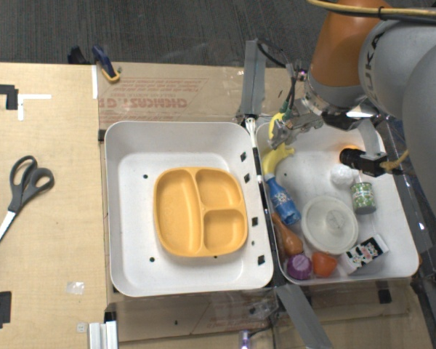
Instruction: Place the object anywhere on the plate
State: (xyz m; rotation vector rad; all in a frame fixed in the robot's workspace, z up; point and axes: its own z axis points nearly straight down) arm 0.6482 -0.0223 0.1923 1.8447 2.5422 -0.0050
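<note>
A yellow-orange plate (200, 211) with three compartments lies in the middle of the left bin (123, 195), and nothing rests on it. My gripper (289, 126) hangs low over the far left corner of the right bin (400, 217), reaching in from the right. Right beneath it lies a yellow banana-like object (275, 157), whose upper end meets the gripper's tip. The gripper's body hides how it stands on that end.
The right bin is crowded: a blue bottle (283, 201), a white bowl (330, 224), a green-capped shaker (362, 195), a purple piece (299, 267), an orange ball (324, 264) and a black-and-white item (365, 251). Scissors (18, 191) lie on the bench at the left.
</note>
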